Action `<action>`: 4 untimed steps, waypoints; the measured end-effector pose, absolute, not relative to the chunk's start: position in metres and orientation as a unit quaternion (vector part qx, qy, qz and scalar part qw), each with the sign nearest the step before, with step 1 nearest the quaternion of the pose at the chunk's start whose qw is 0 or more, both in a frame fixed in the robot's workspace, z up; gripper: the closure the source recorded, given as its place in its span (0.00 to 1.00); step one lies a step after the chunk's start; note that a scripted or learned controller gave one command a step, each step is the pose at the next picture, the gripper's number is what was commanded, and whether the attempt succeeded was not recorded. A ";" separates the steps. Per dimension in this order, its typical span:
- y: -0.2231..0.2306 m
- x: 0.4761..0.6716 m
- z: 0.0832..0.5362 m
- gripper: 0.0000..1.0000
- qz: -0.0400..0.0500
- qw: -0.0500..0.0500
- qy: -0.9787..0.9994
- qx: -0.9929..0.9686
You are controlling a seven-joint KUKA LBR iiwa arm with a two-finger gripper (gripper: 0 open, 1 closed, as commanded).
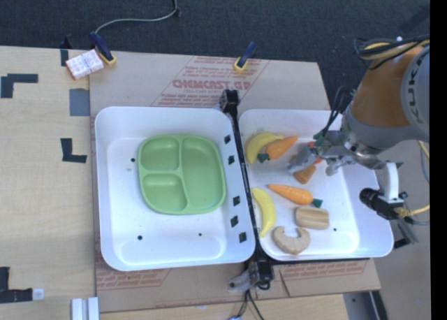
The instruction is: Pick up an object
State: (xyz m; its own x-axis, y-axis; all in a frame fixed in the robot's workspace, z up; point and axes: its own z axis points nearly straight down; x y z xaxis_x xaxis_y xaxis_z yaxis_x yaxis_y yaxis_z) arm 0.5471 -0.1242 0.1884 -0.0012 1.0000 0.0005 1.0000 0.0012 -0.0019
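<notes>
Two shallow white plastic bins sit side by side on the cardboard-covered surface (202, 81), a black clipped divider between them, so that objects can be lifted from one and dropped in the other. At the left of the frame the left bin (115, 242) carries a pale green plastic plate with three compartments (183, 174), lying flat near its centre. All the loose toy food lies in the right bin (349, 242): a yellow banana (257, 144) touching an orange carrot (281, 147) at its upper left, a second orange carrot with a dark green tip (293, 193) in the middle, another yellow banana (265, 210) along the divider, a tan bread-like block (312, 218) and a curved beige pastry piece (292, 240) toward the lower edge. Reaching in from the right of the frame, the grey end effector (312, 158) is low over the upper middle of this bin, right at a small brown wedge-shaped piece (304, 172), which looks like the target of this pick attempt. Metal parts and the piece overlap here, so I cannot tell whether the end effector has closed on it or merely sits beside it. Its crowded position between both carrots suggests a clean pick needs care.
</notes>
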 end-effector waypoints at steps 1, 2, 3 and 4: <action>-0.103 0.579 0.094 0.00 0.000 0.000 -0.707 -0.707; -0.096 0.645 0.086 0.00 0.000 -0.001 -0.708 -0.707; -0.097 0.667 0.085 0.00 0.003 0.004 -0.707 -0.707; -0.096 0.667 0.085 0.00 0.004 0.003 -0.707 -0.708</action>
State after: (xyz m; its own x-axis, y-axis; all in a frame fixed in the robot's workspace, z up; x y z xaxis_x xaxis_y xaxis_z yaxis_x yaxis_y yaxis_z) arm 0.6666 -0.0955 0.0846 0.0014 1.0000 -0.0023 1.0000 -0.0015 -0.0094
